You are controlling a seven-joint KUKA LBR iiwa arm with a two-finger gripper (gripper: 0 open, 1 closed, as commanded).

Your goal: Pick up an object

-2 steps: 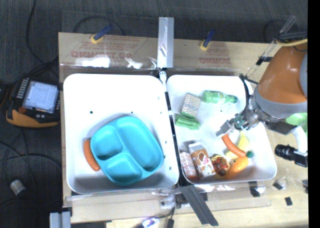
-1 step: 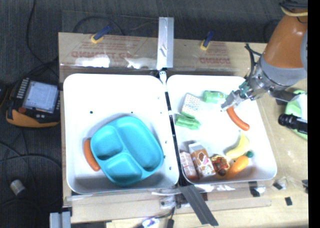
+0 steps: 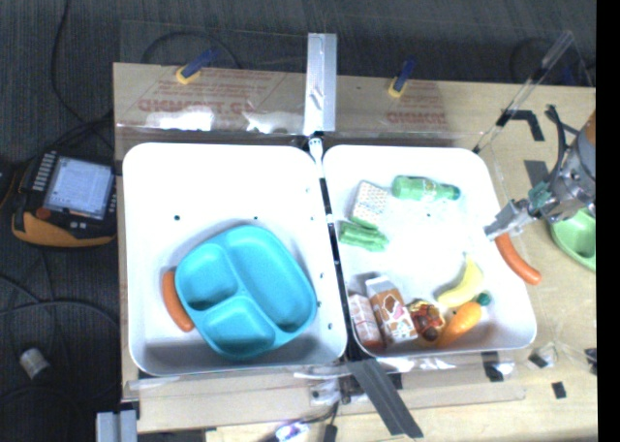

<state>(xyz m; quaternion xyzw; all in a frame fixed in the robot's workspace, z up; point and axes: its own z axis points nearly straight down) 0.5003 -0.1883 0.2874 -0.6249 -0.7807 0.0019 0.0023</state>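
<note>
My gripper (image 3: 531, 209) hangs at the right rim of the right bin (image 3: 426, 161), reaching in from the right. Just below its tip an orange-red sausage (image 3: 518, 259) lies slanted across that rim; I cannot tell whether the two touch. Inside the right bin are a green bottle (image 3: 424, 188), a white patterned block (image 3: 371, 202), a green pod-like item (image 3: 360, 234), a banana (image 3: 462, 284), a carrot (image 3: 459, 322) and small cartons (image 3: 381, 314). The left bin (image 3: 155, 169) holds a blue divided plate (image 3: 244, 287) with an orange sausage (image 3: 175, 300) at its left.
A light green object (image 3: 581, 233) sits outside the right bin, under the arm. A handheld screen device (image 3: 68, 196) lies on the floor to the left. A metal post (image 3: 321, 81) stands behind the wall between the two bins.
</note>
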